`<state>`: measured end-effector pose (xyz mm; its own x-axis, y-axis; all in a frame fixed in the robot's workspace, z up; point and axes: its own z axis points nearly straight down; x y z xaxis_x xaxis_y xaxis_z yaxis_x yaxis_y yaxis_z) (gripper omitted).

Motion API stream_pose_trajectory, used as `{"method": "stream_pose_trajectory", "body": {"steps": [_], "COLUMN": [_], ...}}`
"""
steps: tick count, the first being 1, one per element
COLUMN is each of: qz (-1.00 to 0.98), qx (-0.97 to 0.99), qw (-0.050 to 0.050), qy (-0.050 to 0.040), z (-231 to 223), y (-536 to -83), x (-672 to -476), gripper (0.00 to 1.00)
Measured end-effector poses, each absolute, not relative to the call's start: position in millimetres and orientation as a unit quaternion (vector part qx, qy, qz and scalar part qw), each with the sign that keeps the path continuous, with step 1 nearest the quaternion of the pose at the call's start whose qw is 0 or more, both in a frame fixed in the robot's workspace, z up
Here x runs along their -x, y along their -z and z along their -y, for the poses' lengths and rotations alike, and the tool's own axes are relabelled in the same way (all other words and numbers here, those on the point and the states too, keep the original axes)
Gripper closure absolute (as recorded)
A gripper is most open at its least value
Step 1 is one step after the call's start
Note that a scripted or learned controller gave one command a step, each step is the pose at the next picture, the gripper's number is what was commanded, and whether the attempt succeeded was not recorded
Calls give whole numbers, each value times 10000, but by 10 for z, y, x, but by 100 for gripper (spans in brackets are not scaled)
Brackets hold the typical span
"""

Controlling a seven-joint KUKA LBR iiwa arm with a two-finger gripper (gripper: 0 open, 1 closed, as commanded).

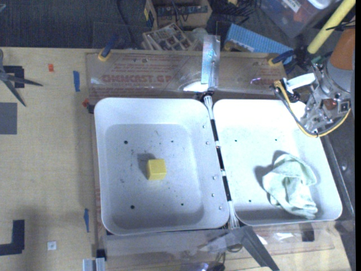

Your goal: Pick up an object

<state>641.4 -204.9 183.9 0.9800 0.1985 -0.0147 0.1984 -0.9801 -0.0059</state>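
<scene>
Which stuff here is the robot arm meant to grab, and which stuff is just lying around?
For the job:
- yellow block in the left bin
- crumpled white cloth in the right bin
- gripper, over the right bin's far right corner

Just lying about:
- blue board behind the bins
- cardboard boxes behind the bins
- black clamps on the bench at left

left bin — block inside | right bin — cloth inside
</scene>
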Motion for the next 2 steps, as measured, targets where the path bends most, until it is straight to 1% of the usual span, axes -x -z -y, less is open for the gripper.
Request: {"method": "stream_pose_trajectory", "body": {"steps": [1, 2], "qz": [1255, 999], "qx": [9921, 9950], "qw": [-1, 12], "qy": [2, -10], "z": [2050, 2224], "y": [-3838, -2362], "x": [-6124, -6158], "gripper": [100, 100]}}
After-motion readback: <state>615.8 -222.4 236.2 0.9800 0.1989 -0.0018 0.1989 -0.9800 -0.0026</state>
